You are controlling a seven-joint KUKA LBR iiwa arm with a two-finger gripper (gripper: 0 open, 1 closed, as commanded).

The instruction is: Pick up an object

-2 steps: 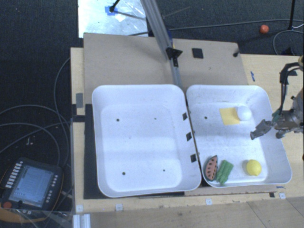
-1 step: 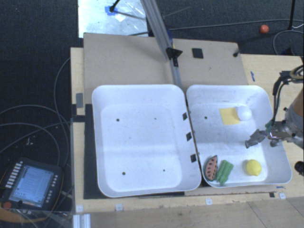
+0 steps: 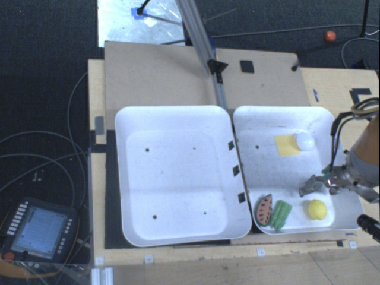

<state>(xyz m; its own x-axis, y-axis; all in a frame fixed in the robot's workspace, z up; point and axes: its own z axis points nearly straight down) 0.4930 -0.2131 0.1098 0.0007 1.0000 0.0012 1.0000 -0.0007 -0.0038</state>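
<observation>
The claw [image 3: 313, 186] hangs low in the right bin [image 3: 261, 159], grip state unclear, just above the lemon [image 3: 317, 209].

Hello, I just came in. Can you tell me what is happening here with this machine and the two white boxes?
A robot arm reaches in from the right over the right bin, trying to pick up an object. Its claw hangs low just above a yellow lemon and holds nothing. A yellow block, a white ball, a green toy and a watermelon slice also lie in that bin.
</observation>
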